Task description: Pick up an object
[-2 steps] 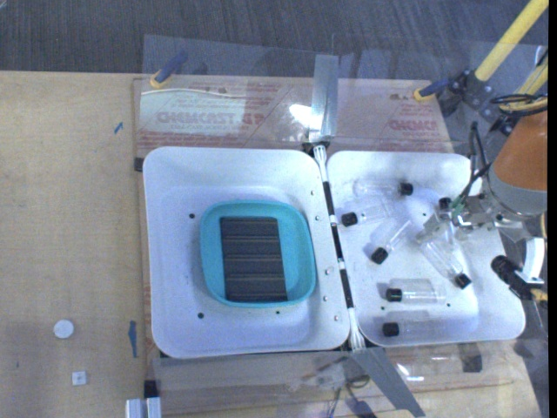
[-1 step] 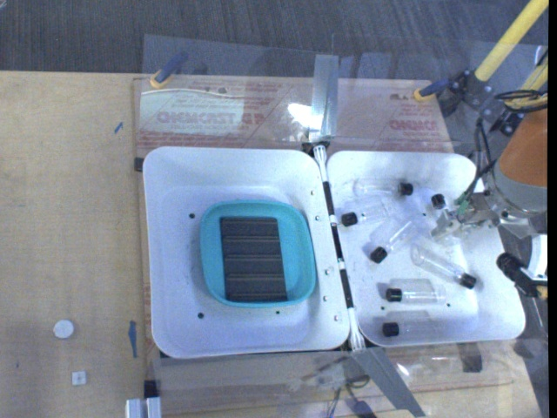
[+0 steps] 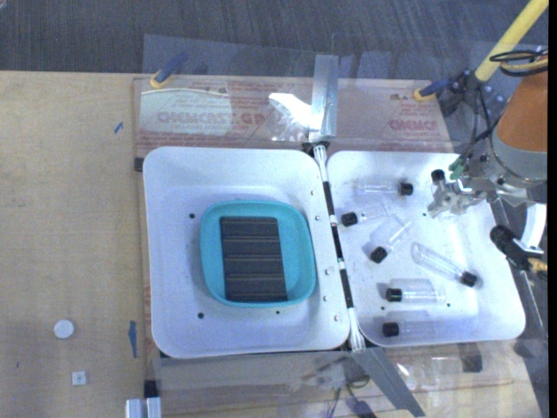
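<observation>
camera view has the metal two-finger gripper [image 3: 450, 197] over the right white bin's [image 3: 496, 320] far right corner. whether it is spread or pinching, i cannot tell. clear plastic black-capped vials [image 3: 444, 265] lie scattered there.

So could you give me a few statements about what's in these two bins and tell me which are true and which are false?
1. The left bin holds a teal tray with a dark ridged block in it. True.
2. The right bin holds several clear vials with black caps. True.
3. The vials stand upright in a rack. False: they lie scattered on their sides on the bin floor.
4. The arm's end effector is over the left bin. False: it is over the right bin's upper right part.
5. The arm has an orange band. True.
</observation>
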Controlling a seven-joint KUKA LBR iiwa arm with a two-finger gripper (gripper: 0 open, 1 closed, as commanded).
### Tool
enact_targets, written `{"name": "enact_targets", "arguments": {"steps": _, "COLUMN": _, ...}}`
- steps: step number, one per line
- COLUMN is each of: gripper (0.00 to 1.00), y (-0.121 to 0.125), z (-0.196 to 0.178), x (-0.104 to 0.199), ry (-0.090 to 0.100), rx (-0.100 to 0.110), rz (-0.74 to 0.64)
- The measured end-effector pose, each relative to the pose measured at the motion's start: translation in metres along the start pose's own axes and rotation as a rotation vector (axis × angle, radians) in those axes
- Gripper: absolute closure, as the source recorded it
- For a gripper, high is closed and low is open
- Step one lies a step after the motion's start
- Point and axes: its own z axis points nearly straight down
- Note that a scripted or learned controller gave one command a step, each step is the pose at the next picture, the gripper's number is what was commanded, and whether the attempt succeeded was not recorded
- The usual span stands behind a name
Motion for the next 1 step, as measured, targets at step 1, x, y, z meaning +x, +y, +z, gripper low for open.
{"name": "enact_targets", "arguments": {"steps": 1, "gripper": 1.0, "y": 0.042, "z": -0.056, "x": 0.0907, "ry": 0.0, "rx": 0.0, "rz": 0.071}}
